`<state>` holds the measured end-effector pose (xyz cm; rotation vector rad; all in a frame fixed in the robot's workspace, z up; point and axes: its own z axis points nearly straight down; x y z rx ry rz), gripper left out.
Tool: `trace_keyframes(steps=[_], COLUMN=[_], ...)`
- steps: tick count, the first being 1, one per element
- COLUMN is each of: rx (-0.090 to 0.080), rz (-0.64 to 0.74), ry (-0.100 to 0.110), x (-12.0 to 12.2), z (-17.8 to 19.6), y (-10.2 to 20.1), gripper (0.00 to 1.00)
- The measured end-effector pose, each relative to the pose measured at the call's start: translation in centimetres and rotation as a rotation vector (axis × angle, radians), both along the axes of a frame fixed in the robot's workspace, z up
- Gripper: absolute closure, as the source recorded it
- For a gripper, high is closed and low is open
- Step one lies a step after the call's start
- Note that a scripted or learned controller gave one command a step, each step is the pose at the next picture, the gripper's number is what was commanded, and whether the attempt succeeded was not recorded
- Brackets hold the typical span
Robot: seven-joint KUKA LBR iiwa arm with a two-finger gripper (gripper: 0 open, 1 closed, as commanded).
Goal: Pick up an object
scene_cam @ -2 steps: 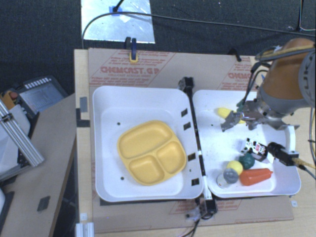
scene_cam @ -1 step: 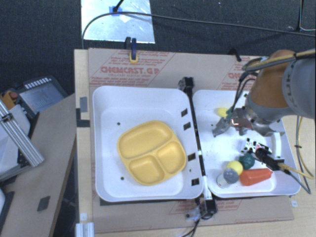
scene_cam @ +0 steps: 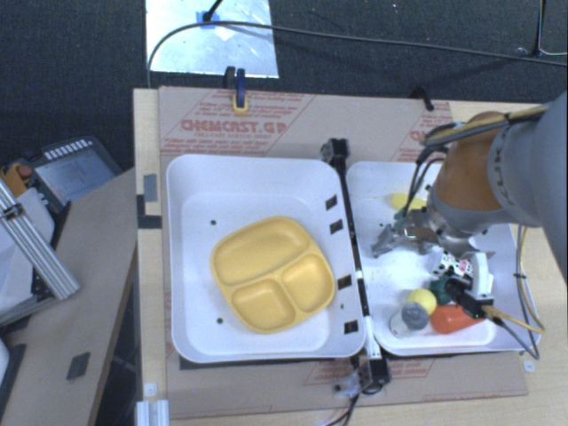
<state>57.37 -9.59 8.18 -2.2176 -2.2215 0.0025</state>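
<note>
1. Reaching in from 3 o'clock, the arm (scene_cam: 497,171) hangs over the right bin (scene_cam: 377,198), its grey body and orange band covering much of that bin's upper half.
2. The gripper (scene_cam: 401,236) sits low near the bin's middle; its metal fingers look slightly apart with nothing visible between them, so no object is held. This is judged from a small, cluttered patch of the view.
3. Candidate objects cluster toward the bin's 5 o'clock corner: a yellow ball (scene_cam: 423,301), a grey round piece (scene_cam: 414,315) touching it, an orange-red rounded piece (scene_cam: 452,319) just beside, and a small green bit (scene_cam: 441,286) above them. Another yellow item (scene_cam: 404,201) lies at about 12 o'clock from the gripper, partly hidden by the arm.
4. Judgement: the cluster is tightly packed; a descent centred on one piece, fingers straddling it, would do better than a plunge between neighbours.
5. The ball looks smooth and may roll or squirt out of a pinch.
6. The left bin (scene_cam: 191,238) holds a glossy yellow three-compartment tray (scene_cam: 271,273), broad, shallow, hard to pinch.
7. Bins are smooth white plastic on a cardboard-lined worktop (scene_cam: 266,122).
</note>
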Motion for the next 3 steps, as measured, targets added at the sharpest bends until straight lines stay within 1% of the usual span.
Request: trace_keyframes(steps=[1,2,3], rx=[-0.001,-0.002,-0.002], rz=[0.0,0.001,0.002], ry=[-0.005,-0.008,-0.01], x=[0.1,0.6,0.3], z=[1.3,5.8,12.1], y=[-0.1,-0.5,-0.5], gripper=[1.0,1.0,1.0])
